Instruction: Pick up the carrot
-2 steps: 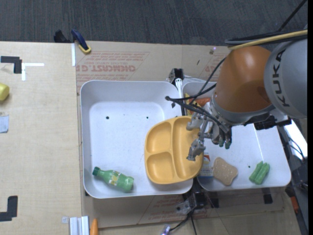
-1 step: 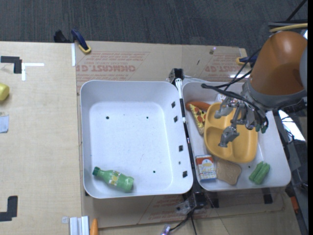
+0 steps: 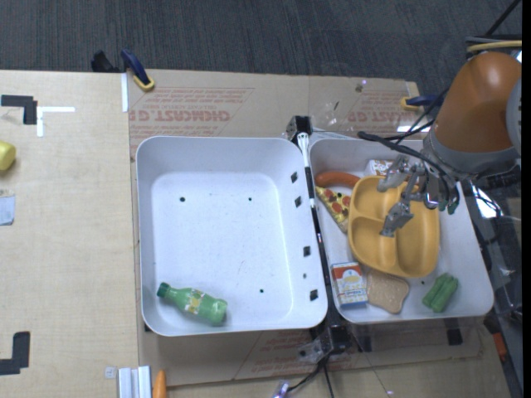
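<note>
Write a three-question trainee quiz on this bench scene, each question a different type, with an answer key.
1. True or false: the green bottle lies in the left bin.
2. Multiple choice: the carrot lies in the right bin by its (A) far rim, (B) near rim, (C) right wall.
3. Fill in: the gripper hangs over the yellow ____.

Key: 1 true; 2 A; 3 plate.
</note>
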Motion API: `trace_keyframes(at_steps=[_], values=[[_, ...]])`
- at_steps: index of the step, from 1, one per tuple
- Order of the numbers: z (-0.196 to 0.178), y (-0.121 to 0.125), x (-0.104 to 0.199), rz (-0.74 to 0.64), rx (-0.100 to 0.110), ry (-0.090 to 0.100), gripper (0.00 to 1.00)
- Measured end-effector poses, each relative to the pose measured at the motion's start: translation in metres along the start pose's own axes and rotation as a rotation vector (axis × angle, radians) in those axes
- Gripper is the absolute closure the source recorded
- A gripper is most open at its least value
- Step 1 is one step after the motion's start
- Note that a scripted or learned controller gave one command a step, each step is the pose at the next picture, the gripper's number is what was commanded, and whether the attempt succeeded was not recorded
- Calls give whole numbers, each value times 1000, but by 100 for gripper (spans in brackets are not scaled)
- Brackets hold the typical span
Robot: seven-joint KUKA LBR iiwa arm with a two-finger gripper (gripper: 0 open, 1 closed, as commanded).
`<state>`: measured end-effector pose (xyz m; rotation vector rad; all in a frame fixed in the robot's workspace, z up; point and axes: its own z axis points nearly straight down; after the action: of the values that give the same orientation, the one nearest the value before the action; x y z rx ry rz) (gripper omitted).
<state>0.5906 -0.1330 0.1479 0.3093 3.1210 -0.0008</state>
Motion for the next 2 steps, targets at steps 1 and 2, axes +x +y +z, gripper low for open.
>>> trace_keyframes(at_steps=[1,2], values=[[48,-45,-20,-46,-13,-5,0],[40,-40,-15,-51,-25,22,100]])
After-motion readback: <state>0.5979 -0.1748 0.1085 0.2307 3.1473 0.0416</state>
